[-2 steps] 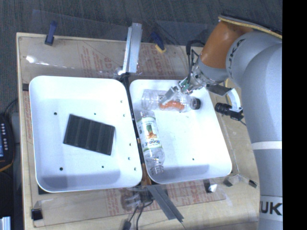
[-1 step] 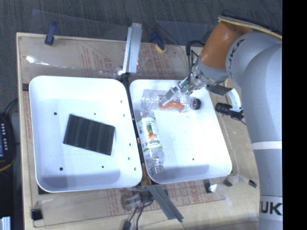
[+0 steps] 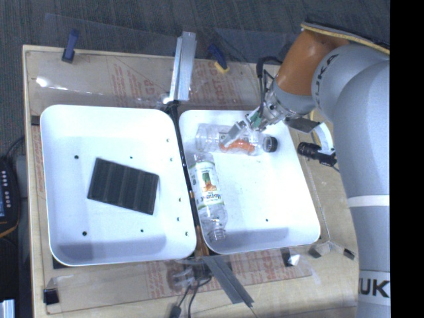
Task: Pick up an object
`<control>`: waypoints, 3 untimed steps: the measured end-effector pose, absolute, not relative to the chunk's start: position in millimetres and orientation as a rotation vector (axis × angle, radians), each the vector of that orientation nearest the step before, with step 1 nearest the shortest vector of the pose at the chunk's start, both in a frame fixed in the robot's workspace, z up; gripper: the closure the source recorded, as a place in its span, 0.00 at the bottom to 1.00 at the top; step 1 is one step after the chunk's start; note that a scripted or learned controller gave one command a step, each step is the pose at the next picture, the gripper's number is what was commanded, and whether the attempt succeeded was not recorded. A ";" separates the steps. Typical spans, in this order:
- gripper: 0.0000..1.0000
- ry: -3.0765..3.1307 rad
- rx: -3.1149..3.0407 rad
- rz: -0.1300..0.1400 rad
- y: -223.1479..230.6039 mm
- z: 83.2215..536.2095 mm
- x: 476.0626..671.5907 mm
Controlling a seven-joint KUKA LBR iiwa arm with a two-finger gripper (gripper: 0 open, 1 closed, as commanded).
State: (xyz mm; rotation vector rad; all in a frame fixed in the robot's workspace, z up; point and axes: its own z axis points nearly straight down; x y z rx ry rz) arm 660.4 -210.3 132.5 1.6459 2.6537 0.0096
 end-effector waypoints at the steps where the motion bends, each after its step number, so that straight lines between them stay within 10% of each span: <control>1: 0.00 2.731 1.556 -0.005 -210.1 114.2 663.2; 3: 0.00 2.819 1.392 -0.001 -208.9 152.2 645.1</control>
